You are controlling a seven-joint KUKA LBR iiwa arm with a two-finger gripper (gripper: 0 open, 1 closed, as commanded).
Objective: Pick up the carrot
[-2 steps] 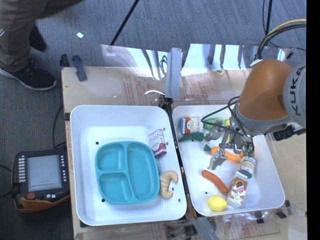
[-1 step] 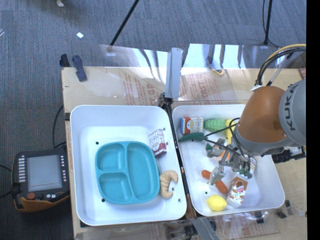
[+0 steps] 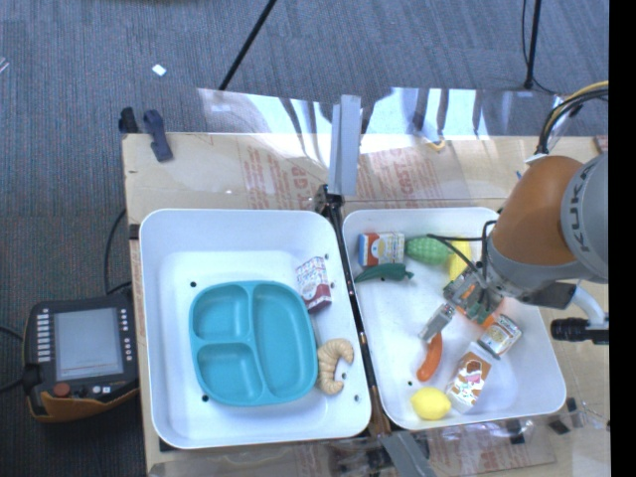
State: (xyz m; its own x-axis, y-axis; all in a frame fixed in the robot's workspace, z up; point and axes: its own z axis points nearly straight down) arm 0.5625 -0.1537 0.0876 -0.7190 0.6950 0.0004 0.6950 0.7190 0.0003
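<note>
The carrot lies in the right bin, a slim orange-red piece slanting from upper right to lower left across the bin's middle floor. The gripper hangs right above the carrot's upper end, one grey finger angling down toward it. How the fingers stand, spread or pressed together, cannot be told from this slanted view, and nothing shows the carrot caught between them, so it counts as resting on the bin floor, not held.

By the look of it, this is the approach or closing step, with the lift not yet made. The next move calls for the fingers to straddle the carrot across its narrow width, close on it, and then rise straight up.

Around the carrot things are close. A lemon sits just below its lower tip, and a small juice carton lies just to the right of the carrot. A little jar rests up and to the right of the carrot, near the wrist. Farther up from the carrot are a can, a green toy and a dark green piece. The carton seems the likeliest thing to be nudged during closing. Left of the carrot, in the left bin, are a blue divided plate, a croissant-like piece and a small packet, all well apart from it
</note>
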